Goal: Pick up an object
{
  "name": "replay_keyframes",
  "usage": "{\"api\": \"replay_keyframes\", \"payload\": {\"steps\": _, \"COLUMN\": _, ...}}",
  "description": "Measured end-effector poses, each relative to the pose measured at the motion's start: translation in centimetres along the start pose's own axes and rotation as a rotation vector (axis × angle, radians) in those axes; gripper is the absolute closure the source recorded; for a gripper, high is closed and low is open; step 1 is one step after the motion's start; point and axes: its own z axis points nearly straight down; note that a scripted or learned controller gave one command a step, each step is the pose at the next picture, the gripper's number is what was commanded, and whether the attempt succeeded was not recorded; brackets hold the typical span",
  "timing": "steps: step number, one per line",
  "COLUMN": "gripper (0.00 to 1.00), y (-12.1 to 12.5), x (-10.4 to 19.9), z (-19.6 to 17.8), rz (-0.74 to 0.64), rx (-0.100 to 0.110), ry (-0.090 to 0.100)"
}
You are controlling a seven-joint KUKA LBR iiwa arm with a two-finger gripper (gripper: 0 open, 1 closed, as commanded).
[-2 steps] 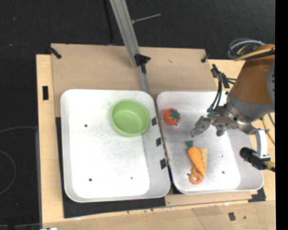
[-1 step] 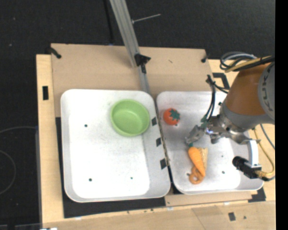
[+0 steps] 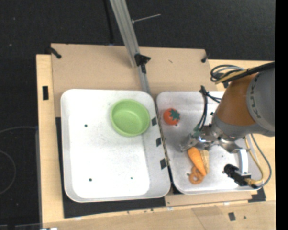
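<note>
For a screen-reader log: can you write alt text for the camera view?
A grey arm's gripper hovers at the top end of an orange carrot in the right bin, near a red tomato. A green bowl sits in the left bin.

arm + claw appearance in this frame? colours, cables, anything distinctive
The arm has a grey casing with a broad orange band above the wrist. Black cables loop along its upper side and run down to the claw, a small metallic grey assembly. A black and silver fitting sits lower right.
</note>
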Motion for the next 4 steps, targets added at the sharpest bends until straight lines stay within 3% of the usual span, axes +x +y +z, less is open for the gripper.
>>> {"api": "replay_keyframes", "payload": {"steps": 1, "gripper": 1.00, "y": 0.2, "x": -0.1, "z": -1.4, "rz": 0.006, "rx": -0.008, "ry": 0.000}}
{"api": "replay_keyframes", "payload": {"steps": 3, "gripper": 1.00, "y": 0.2, "x": -0.7, "z": -12.1, "rz": -0.005, "rx": -0.012, "ry": -0.001}}
{"api": "replay_keyframes", "payload": {"steps": 4, "gripper": 1.00, "y": 0.3, "x": -0.8, "z": -13.0, "rz": -0.005, "rx": -0.006, "ry": 0.000}}
